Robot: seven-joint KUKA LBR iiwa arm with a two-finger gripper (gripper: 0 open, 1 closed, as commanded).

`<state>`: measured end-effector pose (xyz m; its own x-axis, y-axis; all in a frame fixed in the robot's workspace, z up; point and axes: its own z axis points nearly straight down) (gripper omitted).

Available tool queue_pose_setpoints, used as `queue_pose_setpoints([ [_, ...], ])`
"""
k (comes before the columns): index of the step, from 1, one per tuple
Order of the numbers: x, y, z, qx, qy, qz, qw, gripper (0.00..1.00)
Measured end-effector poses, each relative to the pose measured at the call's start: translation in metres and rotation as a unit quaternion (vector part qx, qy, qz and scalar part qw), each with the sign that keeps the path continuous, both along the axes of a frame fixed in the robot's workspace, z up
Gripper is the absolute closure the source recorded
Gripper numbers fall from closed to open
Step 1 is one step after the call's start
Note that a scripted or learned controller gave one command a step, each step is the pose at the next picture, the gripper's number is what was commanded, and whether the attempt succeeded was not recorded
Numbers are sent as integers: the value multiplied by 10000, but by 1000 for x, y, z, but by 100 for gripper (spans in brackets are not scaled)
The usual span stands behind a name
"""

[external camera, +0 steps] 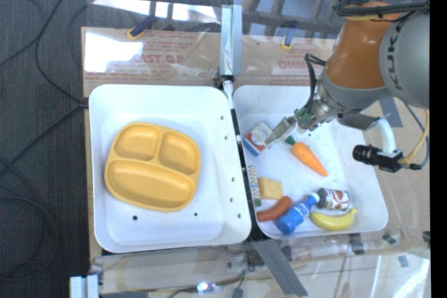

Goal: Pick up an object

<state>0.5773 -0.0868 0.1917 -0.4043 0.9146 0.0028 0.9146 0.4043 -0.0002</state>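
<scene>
Yellow plastic, moulded into a three-compartment tray [152, 165], lies in the left white bin [105, 108]; nothing is in its compartments, and it plays no part in a pick, so I leave it alone. The two bins sit side by side, and their inner walls meet at the bench's middle.

Right white bin [363, 185] holds all the candidates. Against its left wall, a small red-white-and-blue carton [255, 139] lies tilted, just beside my reach. Below it: a tan square cracker-like piece [270, 188], then a red sausage-shaped toy [274, 209], a blue plastic bottle [296, 214] lying on its side, a small can with a red-and-white label [334, 199], and a yellow banana [333, 219] along the near wall. These four crowd together, touching or nearly so: poor targets, little finger room.

My gripper [283, 130] reaches in from the right, angled down and left, tips between the carton and the orange carrot [309, 158]. The carrot lies alone on bare bin floor, slanted, with free space on both sides.

Finger state: I cannot tell how far apart they are from this slant. I see nothing between them; nothing is held. Judgement: the carton is nearest to the tips, so it is the likely target; task not yet accomplished.
</scene>
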Motion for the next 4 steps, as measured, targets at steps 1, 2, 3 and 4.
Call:
queue_pose_setpoints([
  [1, -27, -39, -96, -11, -44, -55, 10000, 0],
  [2, -55, -99, -97, -52, -128, 201, 9997, 0],
  [3, 31, -108, -98, -30, -87, 77, 9999, 0],
  [4, 64, -118, -98, 90, 2, 185, 9998, 0],
])
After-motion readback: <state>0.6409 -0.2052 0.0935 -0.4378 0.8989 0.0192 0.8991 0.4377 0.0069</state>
